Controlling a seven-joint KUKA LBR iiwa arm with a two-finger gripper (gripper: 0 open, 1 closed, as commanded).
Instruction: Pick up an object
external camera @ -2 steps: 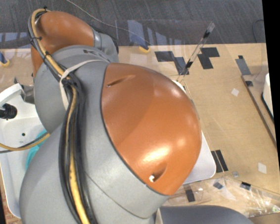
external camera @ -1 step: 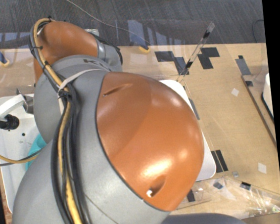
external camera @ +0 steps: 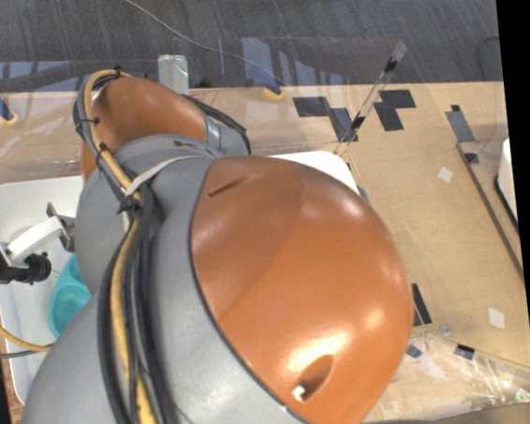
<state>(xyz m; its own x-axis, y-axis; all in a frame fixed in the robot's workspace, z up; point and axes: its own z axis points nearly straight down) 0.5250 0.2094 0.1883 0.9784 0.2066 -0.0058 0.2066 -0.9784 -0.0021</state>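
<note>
Presently on view, taken from above. Arm (external camera: 255,292): grey casing with a large orange dome, close to the lens and covering most of the bench; a second orange segment (external camera: 141,111) shows behind it toward the top left, with black and yellow cables (external camera: 125,268) running down the grey body. Gripper: whether it is spread or closed cannot be told. White bin (external camera: 6,210): left side, partly hidden by the arm, its rim and a strip of floor exposed. Teal object (external camera: 66,293): lying in that bin, just beside the grey casing, shape unclear. White bracket with a black fitting (external camera: 25,255): at the left edge over the bin, a yellow cable looping from it. Cardboard-coloured bench surface (external camera: 434,207): right side, bearing black tape marks.
</note>
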